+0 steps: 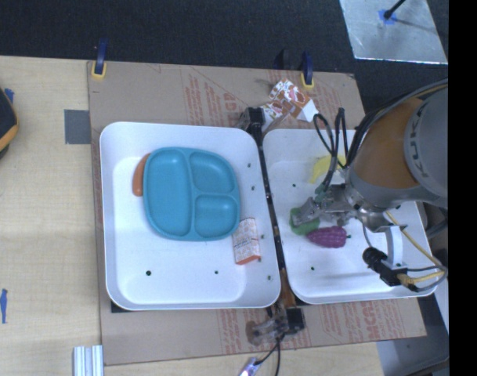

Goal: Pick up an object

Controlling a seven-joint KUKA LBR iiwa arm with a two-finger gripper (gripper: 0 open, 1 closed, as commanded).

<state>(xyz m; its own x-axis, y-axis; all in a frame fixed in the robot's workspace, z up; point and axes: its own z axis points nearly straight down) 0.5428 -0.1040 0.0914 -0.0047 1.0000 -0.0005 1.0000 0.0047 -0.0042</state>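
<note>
2 shallow white bins sit side by side on a sheet of brown cardboard (183,92) laid over the bench. The left bin (128,276) carries a blue divided plate (193,193) with 3 compartments, lying toward the bin's far side. An orange object (137,177) pokes out from under the plate's left edge; its shape is mostly hidden. Just off the plate's near right corner, close to the bin's right wall, lies a small white carton with red print (247,241), tilted slightly.

The right bin (332,288) holds the things within the arm's reach. A purple, bumpy object resembling a bunch of grapes (329,237) lies near the bin's middle, a little toward the near edge. Touching it on the left is a green object (302,224), rounded and partly covered by the tool. A yellow object (326,167) lies farther back, toward the bin's far side, half hidden behind black cables.

The grey arm with its orange band (395,151) comes in over the right bin's right edge. The gripper (320,208) hangs low over the green object and just above the purple one; whether anything is between its tips I cannot tell.

A crumpled red-and-white wrapper (289,100) rests on the cardboard beyond the bins' far edge.
</note>
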